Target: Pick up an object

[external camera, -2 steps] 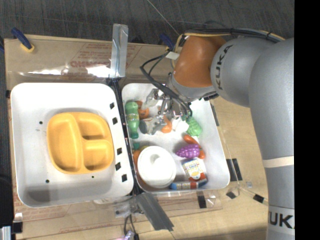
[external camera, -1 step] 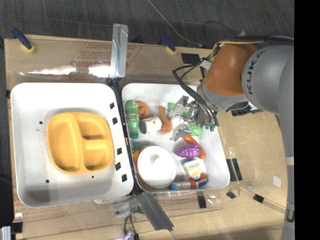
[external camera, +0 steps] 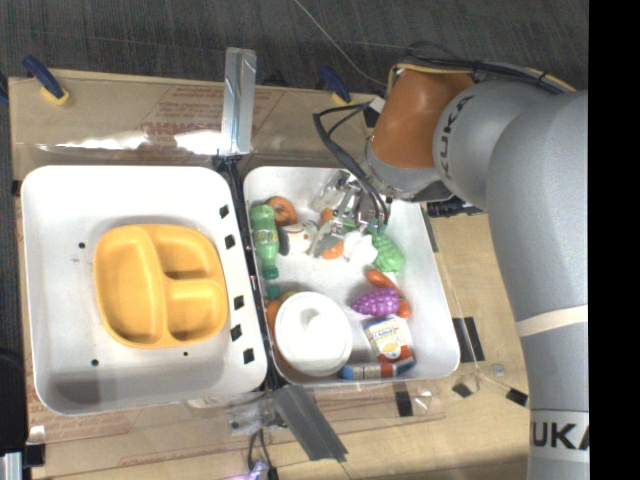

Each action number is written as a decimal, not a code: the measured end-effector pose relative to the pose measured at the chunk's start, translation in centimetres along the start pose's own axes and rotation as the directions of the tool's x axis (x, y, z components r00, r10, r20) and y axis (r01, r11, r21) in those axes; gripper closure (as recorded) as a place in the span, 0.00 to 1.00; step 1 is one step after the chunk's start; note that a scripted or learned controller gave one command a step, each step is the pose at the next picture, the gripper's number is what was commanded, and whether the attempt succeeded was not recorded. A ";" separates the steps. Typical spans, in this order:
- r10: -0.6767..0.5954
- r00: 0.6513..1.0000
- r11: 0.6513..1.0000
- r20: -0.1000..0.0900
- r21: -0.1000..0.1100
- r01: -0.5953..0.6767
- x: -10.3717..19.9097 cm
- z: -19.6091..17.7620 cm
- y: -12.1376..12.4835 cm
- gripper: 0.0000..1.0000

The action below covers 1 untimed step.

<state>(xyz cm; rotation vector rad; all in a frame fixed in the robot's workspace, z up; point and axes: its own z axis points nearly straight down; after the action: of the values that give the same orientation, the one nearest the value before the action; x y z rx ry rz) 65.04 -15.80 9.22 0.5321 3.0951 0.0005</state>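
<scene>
Big grey arm with orange band (external camera: pixel 425 118) overhead, its metal two-finger gripper (external camera: pixel 335 230) low in the right white bin (external camera: pixel 440 298), finger state unclear, small orange toy (external camera: pixel 358 249) just beside its tips, green bottle (external camera: pixel 264 238) left, purple grapes (external camera: pixel 376 303) below; yellow divided tray (external camera: pixel 160 283) in left bin (external camera: pixel 40 268).

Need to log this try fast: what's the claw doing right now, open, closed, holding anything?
Claw: down in the right bin among the toys; whether it is open, closed or holding anything cannot be told.
</scene>
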 end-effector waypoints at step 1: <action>0.077 0.997 0.997 0.002 0.007 -0.077 2.1 -0.1 5.7 0.00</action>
<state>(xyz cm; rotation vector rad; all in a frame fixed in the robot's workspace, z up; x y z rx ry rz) 64.94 -9.68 9.35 0.6506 3.0719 -0.0112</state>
